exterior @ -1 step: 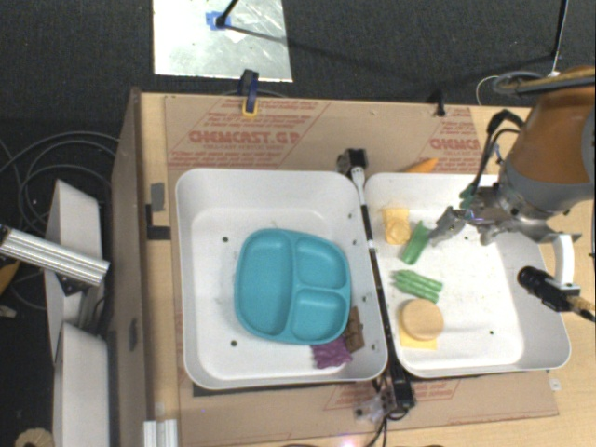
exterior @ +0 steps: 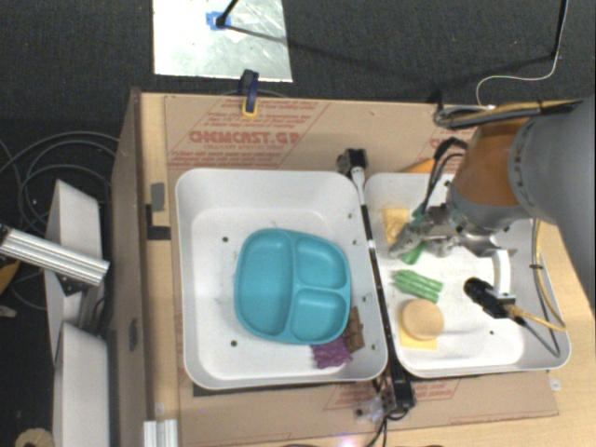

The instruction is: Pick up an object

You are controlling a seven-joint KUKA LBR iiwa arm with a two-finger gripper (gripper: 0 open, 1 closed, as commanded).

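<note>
My gripper point(exterior: 416, 237) is low over the upper left part of the right bin point(exterior: 531, 347), reaching in from the right. Just left of it lies a pale yellow wedge point(exterior: 397, 223). A green ridged piece point(exterior: 417, 283) lies right below the gripper, apart from it. Farther toward the front, a round tan bun point(exterior: 422, 319) rests on a yellow slice point(exterior: 418, 341). Nothing is visibly held.
The left bin point(exterior: 200, 250) holds a blue divided plate point(exterior: 291, 286), with a purple piece point(exterior: 329, 354) and a brown piece point(exterior: 355, 333) at its front right corner. A wall point(exterior: 371, 250) separates the two bins. Cardboard point(exterior: 242, 133) lies behind them.
</note>
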